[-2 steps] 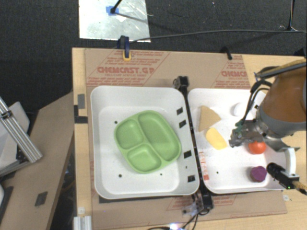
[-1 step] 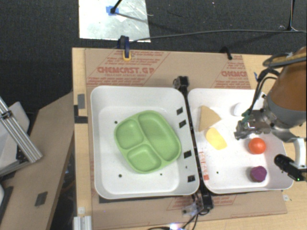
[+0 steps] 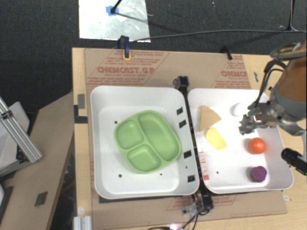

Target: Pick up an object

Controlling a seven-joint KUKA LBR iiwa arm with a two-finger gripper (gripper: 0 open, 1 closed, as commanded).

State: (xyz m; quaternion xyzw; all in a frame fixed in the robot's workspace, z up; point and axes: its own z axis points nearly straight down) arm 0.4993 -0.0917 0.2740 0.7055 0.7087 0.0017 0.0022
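In the right bin (image 3: 225, 176) lie a tan wedge (image 3: 207, 116), a yellow block (image 3: 216, 139), an orange ball (image 3: 257, 145), a purple ball (image 3: 258, 173) and a small white piece (image 3: 237, 110). My gripper (image 3: 249, 126) hangs over the bin's right half, just above and left of the orange ball. It looks apart from every object, with nothing seen between its fingers. The dark finger assembly is too small to read.
The left bin (image 3: 103, 128) holds a green three-compartment plate (image 3: 146, 140). Black clips (image 3: 182, 83) join the bins along the middle divider. The arm's orange band (image 3: 292, 83) and cables stand over the right edge. A dark arm part (image 3: 294, 158) sits by the bin's right rim.
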